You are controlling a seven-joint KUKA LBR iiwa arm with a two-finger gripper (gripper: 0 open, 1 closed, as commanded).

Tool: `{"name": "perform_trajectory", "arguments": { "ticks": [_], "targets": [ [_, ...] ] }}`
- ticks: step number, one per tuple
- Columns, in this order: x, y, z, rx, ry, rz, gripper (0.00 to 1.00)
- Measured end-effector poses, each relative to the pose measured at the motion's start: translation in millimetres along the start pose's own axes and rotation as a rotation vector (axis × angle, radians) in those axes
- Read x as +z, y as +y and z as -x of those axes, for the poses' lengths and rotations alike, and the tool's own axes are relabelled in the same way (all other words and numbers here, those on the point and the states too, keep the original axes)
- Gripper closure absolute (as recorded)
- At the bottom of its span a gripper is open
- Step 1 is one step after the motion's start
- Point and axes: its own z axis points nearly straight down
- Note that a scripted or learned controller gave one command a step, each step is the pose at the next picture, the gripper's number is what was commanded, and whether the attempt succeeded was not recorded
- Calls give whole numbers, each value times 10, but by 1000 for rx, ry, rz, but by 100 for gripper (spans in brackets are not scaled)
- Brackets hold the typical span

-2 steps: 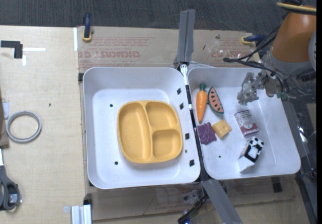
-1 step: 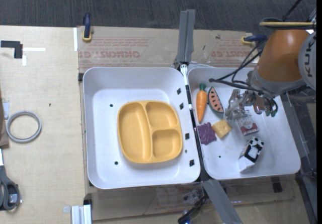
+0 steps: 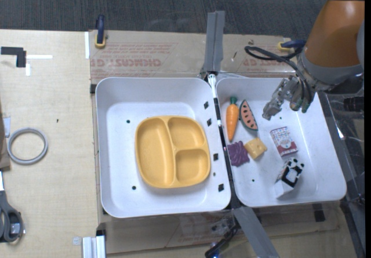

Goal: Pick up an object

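Gripper [image 3: 272,110] hangs over right bin [image 3: 324,193], nothing between its fingers; can't tell if released or clenched. Watermelon slice [image 3: 248,115] just left of it, carrot [image 3: 231,121] further left. Small carton [image 3: 283,141] just below, cheese wedge [image 3: 255,148], purple grapes [image 3: 237,153] lower-left, black-white toy [image 3: 291,173] below. Yellow 3-compartment plate [image 3: 172,151] sits in left bin [image 3: 116,193], far left.

Stood side by side on the wooden counter [image 3: 46,193]: the left shallow white plastic bin [image 3: 110,135] and the right shallow white plastic bin [image 3: 324,181]. Sat in the left bin: a yellow three-compartment plate [image 3: 172,151]. Lay in the right bin, along its left wall: an orange toy carrot [image 3: 231,120], with a watermelon slice toy [image 3: 248,115] just right. Lay nearer the front: purple toy grapes [image 3: 237,153], beside a yellow cheese wedge [image 3: 255,148]. Further right: a small red-and-white carton [image 3: 283,141], and before it a black-and-white toy cow [image 3: 291,173]. Rested left of both bins: a grey tape ring [image 3: 26,145].
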Motion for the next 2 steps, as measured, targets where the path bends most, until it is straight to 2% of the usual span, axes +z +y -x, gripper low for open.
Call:
{"name": "perform_trajectory", "arguments": {
  "ticks": [1,2],
  "targets": [
    [315,680,-231,-401,3,1,100],
    [-54,705,-390,-254,0,1,100]
  ]
}}
